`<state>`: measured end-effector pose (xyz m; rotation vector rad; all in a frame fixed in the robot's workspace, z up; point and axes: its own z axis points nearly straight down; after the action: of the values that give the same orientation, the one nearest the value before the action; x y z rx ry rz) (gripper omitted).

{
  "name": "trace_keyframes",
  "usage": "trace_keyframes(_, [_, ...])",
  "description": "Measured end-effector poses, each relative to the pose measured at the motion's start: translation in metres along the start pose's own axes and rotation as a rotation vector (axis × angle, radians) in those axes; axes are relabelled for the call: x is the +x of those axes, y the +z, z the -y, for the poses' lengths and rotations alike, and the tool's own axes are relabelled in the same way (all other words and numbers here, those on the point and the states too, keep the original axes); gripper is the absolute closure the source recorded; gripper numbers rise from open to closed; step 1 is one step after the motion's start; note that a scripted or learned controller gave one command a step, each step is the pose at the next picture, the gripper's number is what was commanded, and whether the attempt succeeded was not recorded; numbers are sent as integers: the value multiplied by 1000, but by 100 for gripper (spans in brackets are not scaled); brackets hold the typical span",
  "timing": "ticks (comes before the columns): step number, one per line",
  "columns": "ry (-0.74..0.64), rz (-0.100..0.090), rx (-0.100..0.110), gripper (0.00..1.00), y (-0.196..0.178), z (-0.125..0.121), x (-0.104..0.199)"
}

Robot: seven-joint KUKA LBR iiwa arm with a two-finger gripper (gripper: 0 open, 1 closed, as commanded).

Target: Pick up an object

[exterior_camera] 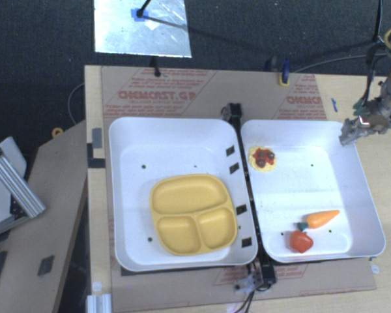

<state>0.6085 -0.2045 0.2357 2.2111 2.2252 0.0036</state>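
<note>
Carrot [323,218]: orange toy with a green stem end, lying tilted in the right bin [362,194], near its front right corner.
Tomato [301,241]: red, just beside the carrot's stem end, closer to the bin's front wall; whether the two touch cannot be told.
Small disc [262,158]: yellow round piece with red and dark marks on top, in the same bin near its back left corner, well apart from the carrot and tomato.
Left bin [127,175]: white, shallow, set against the right bin along a dark seam.
Yellow tray [193,213]: three compartments, one long and two smaller, lying in the left bin toward its front.
Claw [350,133]: grey, hanging over the back right corner of the right bin; nothing seen in it; finger spacing cannot be told.
Surface [182,90]: brown board under both bins.
Printed text [158,96]: red lettering, "CHEMCAST GP", repeated across the board.
Foil sheet [142,18]: silvery square beyond the board, with a small blue mark.
</note>
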Motion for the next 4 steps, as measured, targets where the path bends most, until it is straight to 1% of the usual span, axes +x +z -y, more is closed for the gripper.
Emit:
trace_keyframes(1, [-3, -3, 5, 100, 10, 15, 46])
trace_keyframes(2, [-4, -4, 5, 100, 12, 20, 106])
trace_keyframes(3, [-4, -3, 4, 100, 6, 25, 159])
trace_keyframes(4, [-4, -4, 6, 100, 14, 35, 210])
